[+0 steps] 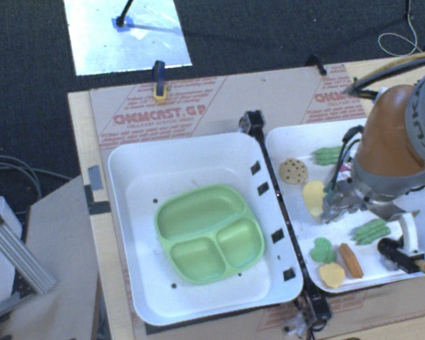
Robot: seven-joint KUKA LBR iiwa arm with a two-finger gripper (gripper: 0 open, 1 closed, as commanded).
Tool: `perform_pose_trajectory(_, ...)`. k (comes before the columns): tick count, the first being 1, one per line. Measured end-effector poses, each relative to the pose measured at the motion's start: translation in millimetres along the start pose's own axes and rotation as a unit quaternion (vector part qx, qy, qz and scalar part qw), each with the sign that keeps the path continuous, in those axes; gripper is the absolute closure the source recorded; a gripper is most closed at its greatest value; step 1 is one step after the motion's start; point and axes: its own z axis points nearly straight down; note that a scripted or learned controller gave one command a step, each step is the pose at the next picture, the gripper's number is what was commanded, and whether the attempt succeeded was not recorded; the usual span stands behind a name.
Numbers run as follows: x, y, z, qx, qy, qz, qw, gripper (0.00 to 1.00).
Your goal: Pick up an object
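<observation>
My gripper (334, 207) hangs low over the middle of the right bin (284, 143), with the grey arm and its orange band coming in from the right. Just left of the gripper lies a pale yellow piece (313, 196). A round spotted cookie (293, 170) lies further back, with a green leafy piece (326, 156) to its right. Toward the front lie a green pod (369, 229), a small green broccoli-like piece (323, 251), a brown sausage (351, 260) and a yellow chip (332, 274). The arm hides part of the bin's right side.
The left bin (136, 216) holds a light green divided plate (210, 233). A black-clipped divider (267, 189) separates the two bins. Cardboard lies under both bins, and a metal sheet (126, 27) sits beyond the bench.
</observation>
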Motion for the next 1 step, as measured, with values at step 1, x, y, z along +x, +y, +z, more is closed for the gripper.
perform_pose_trajectory(1,75.9,-7.2,-133.9,-0.004,0.001,-0.006,1.0,1.0)
